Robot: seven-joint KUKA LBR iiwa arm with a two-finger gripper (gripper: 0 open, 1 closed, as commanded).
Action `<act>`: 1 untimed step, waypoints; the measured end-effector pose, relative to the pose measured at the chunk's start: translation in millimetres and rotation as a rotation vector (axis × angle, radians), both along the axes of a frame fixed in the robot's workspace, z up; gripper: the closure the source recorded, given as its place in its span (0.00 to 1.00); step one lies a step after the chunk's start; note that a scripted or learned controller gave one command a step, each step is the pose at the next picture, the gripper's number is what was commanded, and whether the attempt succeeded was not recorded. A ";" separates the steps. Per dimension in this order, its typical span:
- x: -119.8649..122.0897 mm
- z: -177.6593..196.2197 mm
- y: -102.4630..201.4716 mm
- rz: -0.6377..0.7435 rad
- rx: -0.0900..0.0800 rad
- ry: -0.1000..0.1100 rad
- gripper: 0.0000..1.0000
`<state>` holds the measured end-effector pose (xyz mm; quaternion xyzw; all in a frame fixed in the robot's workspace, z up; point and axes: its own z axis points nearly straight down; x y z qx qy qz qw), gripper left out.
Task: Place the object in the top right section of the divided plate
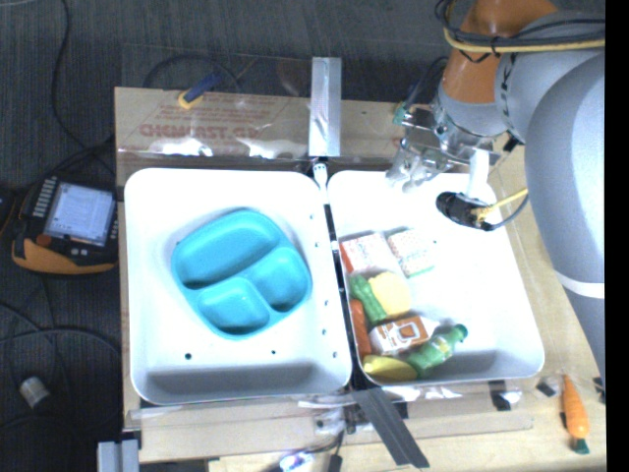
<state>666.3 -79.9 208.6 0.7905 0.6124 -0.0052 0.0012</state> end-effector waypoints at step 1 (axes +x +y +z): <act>-24.0 -26.7 96.1 -0.173 0.008 -0.001 1.00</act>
